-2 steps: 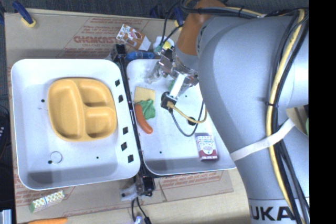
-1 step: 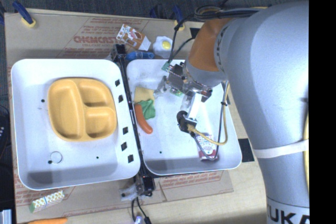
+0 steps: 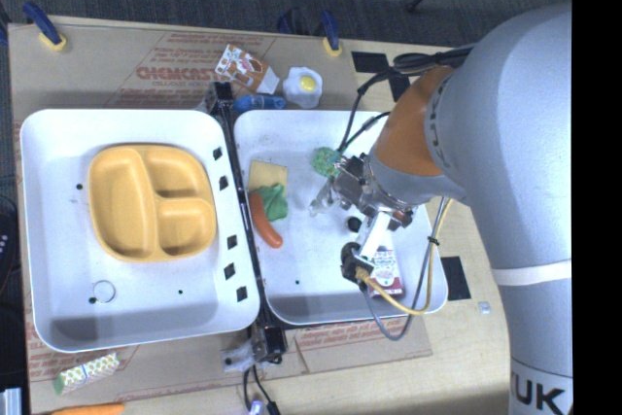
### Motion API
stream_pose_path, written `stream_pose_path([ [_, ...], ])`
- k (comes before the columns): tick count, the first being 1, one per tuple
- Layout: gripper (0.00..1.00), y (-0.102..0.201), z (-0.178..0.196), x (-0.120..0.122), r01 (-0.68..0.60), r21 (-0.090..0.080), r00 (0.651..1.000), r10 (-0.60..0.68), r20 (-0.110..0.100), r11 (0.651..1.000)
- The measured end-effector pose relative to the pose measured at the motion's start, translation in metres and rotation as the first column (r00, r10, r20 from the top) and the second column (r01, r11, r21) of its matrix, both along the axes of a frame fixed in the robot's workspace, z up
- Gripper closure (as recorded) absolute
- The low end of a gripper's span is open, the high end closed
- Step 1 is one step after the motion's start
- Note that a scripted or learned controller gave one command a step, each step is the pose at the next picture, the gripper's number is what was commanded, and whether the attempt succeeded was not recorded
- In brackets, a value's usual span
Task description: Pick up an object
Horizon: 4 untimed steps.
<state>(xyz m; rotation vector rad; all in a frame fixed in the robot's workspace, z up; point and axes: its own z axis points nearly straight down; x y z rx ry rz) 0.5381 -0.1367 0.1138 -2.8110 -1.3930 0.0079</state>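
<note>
The hand (image 3: 326,194) hovers with fingers apart inside the right bin (image 3: 311,301), near the green object (image 3: 326,158). It should lower straight, center over the object, then close.

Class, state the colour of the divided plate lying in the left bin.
Yellow: the divided plastic plate shows plainly in the camera view.

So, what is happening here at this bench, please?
A grey robot arm reaches from the right into the right white bin. Its pincer hangs low over the bin floor, near a green leafy toy. An orange sausage toy lies by the left wall. The yellow divided tray sits in the left bin.
</note>
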Motion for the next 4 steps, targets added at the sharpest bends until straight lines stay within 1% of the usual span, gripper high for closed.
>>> stream_pose_path([
  [1,0.0,-0.021,-0.023,0.078,-0.134,0.001,0.991,0.134,0.003,0.991],
  [2,0.0,-0.003,-0.022,0.119,-0.358,0.0,0.934,0.358,0.005,0.934],
  [3,1.0,-0.003,-0.011,0.119,-0.363,0.002,0.932,0.363,0.003,0.932],
  [4,0.0,-0.003,-0.011,0.119,-0.364,0.002,0.932,0.364,0.003,0.932],
])
